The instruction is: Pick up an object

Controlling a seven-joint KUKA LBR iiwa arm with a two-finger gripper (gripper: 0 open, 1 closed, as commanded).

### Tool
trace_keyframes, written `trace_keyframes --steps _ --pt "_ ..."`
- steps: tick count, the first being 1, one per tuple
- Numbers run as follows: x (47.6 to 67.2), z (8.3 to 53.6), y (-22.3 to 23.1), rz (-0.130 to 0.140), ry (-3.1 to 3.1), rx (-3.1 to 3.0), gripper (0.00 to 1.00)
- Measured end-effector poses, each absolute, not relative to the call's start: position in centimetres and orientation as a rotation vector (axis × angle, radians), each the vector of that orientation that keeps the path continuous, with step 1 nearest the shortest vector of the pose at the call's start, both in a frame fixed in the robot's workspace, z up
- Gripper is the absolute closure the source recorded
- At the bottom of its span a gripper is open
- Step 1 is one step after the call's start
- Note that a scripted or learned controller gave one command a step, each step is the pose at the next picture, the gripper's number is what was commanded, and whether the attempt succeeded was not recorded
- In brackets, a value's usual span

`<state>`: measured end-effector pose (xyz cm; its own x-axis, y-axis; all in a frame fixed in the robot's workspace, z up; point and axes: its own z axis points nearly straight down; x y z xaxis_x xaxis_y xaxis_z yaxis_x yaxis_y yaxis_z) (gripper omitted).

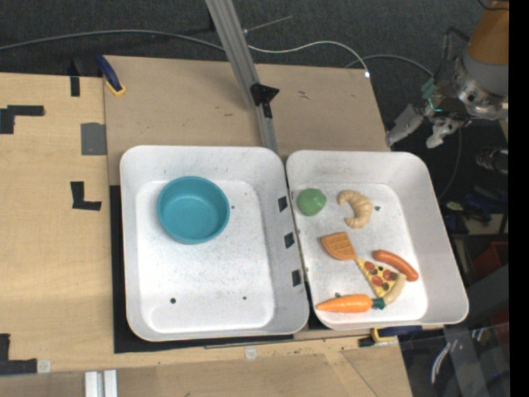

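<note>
Off beyond the right bin's [413, 168] far right corner, the gripper [436, 122] hangs over dark floor, well clear of the toys. In that bin lie a green ball [311, 202], croissant [357, 208], pizza slice [379, 279], sausage [396, 264] and carrot [345, 304]. Left of it, a 2nd bin [140, 304] holds a blue bowl [193, 209].

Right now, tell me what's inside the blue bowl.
The blue bowl in the left bin shows just its bare blue bottom, with nothing lying in it. The bin floor under it is covered.
</note>
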<state>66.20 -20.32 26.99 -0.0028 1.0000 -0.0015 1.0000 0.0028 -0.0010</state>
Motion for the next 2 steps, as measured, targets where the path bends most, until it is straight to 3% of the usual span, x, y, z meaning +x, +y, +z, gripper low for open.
trace_keyframes --steps 1,2 --pt "66.2 27.0 -20.3 -0.003 2.224 2.218 0.00" --pt "66.5 20.6 -19.9 -0.008 2.229 2.222 0.00"
